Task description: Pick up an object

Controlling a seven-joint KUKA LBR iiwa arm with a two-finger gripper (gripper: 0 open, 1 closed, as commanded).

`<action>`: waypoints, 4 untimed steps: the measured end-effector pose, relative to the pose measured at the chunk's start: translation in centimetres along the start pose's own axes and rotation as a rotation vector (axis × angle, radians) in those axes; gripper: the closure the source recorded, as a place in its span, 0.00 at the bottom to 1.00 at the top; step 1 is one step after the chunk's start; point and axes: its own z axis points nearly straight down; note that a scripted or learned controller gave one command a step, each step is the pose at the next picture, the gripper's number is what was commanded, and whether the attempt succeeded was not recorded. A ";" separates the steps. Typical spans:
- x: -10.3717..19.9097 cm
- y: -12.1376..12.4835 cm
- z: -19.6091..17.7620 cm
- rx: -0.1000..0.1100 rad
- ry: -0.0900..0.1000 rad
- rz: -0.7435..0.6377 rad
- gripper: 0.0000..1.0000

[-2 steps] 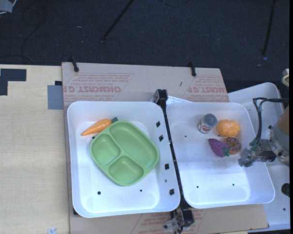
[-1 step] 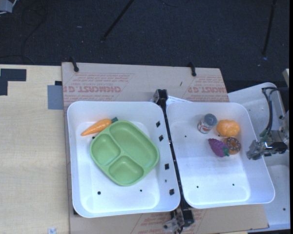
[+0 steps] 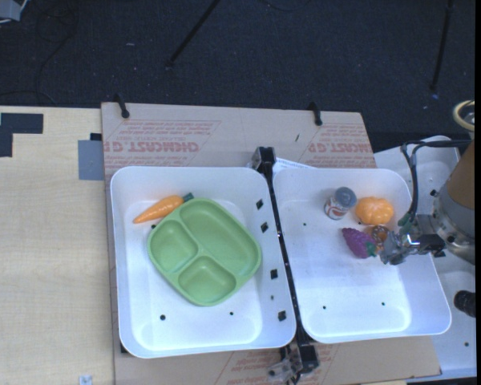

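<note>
Right bin [image 3: 361, 315] holds 3 items bunched in its upper right part: a purple toy [image 3: 357, 241], an orange round fruit [image 3: 374, 211] and a small can [image 3: 339, 203]. The purple toy lies flat, long axis running diagonal from upper left to lower right, its lower right end toward the gripper [image 3: 390, 251]. The gripper sits low at the bin's right side, just beside that end of the purple toy, touching or nearly so; cannot tell if anything is between its tips, too small and blurred to read open or closed. A small multicoloured bit [image 3: 378, 233] sits between the fruit and the gripper, identity unclear. The fruit is just above the gripper, close to the right wall; the can stands upright just left of the fruit, touching or nearly. Lower half and left half of the right bin are bare white floor, plenty of room. Left bin [image 3: 144, 319] holds a green 3-compartment plate [image 3: 204, 251] in the middle and a carrot [image 3: 158, 208] beside its upper left edge, pointing left.
</note>
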 end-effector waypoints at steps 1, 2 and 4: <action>5.4 0.9 -0.9 -0.001 -0.001 0.000 1.00; 11.7 1.9 -0.4 0.001 0.000 -0.001 1.00; 20.6 5.0 0.1 0.001 -0.002 0.001 1.00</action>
